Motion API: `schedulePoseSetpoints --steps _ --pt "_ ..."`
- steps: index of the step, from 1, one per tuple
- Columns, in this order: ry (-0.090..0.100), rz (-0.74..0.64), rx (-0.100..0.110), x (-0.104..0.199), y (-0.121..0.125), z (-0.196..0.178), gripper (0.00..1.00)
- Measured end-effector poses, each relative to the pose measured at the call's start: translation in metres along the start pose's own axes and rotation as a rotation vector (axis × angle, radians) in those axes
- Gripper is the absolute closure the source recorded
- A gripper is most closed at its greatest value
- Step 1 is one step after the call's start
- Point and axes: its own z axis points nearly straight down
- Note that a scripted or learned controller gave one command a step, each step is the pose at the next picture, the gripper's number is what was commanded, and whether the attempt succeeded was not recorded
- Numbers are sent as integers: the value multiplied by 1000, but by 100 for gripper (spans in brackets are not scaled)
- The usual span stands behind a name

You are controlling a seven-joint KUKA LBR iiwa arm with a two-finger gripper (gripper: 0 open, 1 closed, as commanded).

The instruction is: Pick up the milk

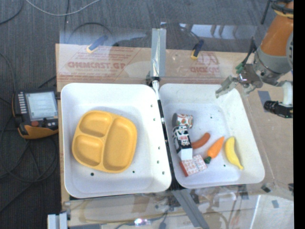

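- Camera view is showing the milk (182, 143) lying in the right bin (248, 128), beside a sausage (200, 140).
- Claw (228, 86) is hovering over that bin's far corner, well apart from the milk, fingers spread.

You're looking down on dark grey carpet (119, 18) — thin cables (62, 11) loop across it toward eleven o'clock. A brown bench board (107, 63) with faded red print lies under clear sheeting. At nine o'clock, a handheld pendant (35, 109) with a pale screen rests on the floor.
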Motion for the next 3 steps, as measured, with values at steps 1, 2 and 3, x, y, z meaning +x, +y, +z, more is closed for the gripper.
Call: schedulePoseSetpoints --steps 1,2,3 --pt "0 228 2 54 -41 76 0" --pt "-11 158 -4 93 -68 116 0" --pt "-4 154 0 172 -85 30 0"
